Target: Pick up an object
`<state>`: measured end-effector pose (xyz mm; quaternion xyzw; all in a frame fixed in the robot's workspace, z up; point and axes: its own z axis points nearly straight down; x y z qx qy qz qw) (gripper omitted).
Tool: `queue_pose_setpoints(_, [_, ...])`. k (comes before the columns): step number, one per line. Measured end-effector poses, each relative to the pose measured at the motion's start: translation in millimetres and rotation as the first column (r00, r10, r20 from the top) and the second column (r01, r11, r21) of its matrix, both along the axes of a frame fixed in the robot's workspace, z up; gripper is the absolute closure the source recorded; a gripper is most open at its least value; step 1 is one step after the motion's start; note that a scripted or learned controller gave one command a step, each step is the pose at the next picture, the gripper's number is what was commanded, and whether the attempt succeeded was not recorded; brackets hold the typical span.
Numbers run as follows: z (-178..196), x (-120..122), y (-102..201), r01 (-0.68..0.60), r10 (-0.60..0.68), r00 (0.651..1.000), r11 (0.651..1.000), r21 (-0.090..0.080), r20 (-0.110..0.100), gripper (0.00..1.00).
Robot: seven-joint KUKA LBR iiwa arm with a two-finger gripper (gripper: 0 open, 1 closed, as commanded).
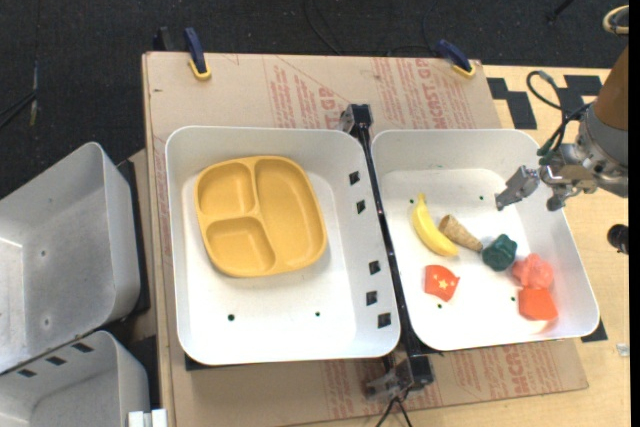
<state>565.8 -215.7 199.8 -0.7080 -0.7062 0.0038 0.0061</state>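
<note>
Nearest the camera, at the front of the right shallow white bin (420,335), lie a flat red piece with a yellow mark (441,282) and, toward the right front corner, an orange-red block (537,304) with a pink lumpy toy (533,270) touching it just behind. A dark green rounded toy (499,251) sits just left of the pink one. Next to it lies a tan cone-shaped piece (461,232), its side touching a yellow plastic banana (432,227) that curves toward the bin's middle. All of these objects rest on the bin floor, none of them lifted.

Across the divider, the left shallow white bin (200,325) holds a yellow plastic plate with three compartments (261,215), set toward its left half.

Farther back, over the right rear part of the right bin, the hand (532,187) hangs at the end of the grey arm (606,140) reaching in from the right. Its two dark fingers are spread apart, with nothing between them, and it stands above and behind the green toy, apart from every object.

Behind both bins, the brown cardboard-covered tabletop (300,90) carries two blue and yellow clamps (196,52) at its far edge.
</note>
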Motion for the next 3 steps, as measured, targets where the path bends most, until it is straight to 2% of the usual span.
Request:
queue_pose_setpoints(1, [8.2, 3.4, 0.8, -0.004, 0.004, 1.0, 1.0, -0.004, 0.014, 0.0])
queue_pose_setpoints(2, [-43.8, 12.3, 6.4, -0.007, 0.007, 1.0, 1.0, -0.002, 0.011, 0.0])
queue_pose_setpoints(3, [-106.8, 8.6, 4.8, -0.002, 0.002, 1.0, 1.0, -0.002, 0.01, 0.0])
